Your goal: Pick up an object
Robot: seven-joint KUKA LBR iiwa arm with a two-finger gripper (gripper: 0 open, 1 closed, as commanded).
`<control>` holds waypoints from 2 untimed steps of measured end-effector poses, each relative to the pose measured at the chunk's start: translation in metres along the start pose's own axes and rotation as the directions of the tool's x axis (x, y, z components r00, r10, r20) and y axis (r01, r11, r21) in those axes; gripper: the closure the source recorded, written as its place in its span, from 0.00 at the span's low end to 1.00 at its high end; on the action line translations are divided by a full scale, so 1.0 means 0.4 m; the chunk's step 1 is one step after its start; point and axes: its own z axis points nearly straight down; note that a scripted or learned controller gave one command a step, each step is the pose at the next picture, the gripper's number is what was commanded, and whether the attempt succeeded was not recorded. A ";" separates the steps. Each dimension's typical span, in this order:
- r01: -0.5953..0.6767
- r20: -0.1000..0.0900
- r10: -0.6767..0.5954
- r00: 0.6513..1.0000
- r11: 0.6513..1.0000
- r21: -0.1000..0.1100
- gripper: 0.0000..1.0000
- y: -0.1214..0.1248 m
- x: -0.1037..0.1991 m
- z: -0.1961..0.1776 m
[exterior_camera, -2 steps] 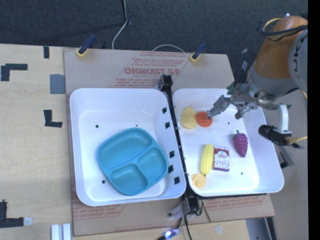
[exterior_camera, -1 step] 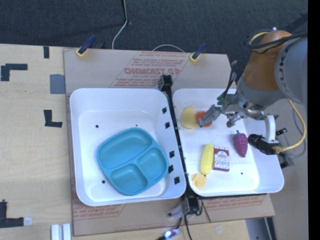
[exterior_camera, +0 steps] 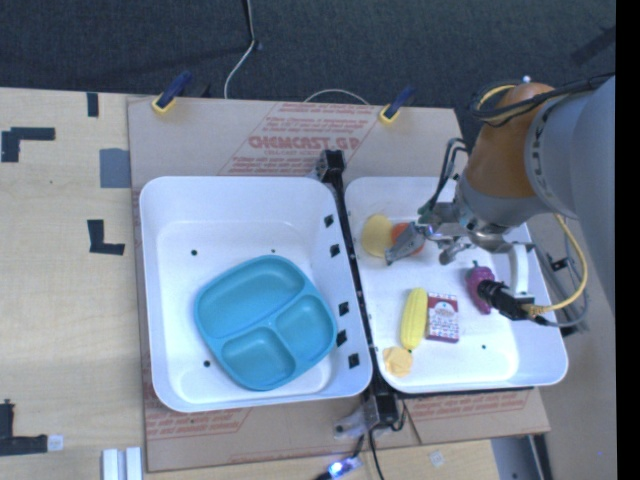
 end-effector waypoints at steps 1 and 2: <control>0.000 0.001 0.000 1.000 1.000 -0.004 0.00 0.000 0.002 0.114; 0.001 0.002 -0.001 1.000 1.000 -0.006 1.00 0.001 0.002 0.083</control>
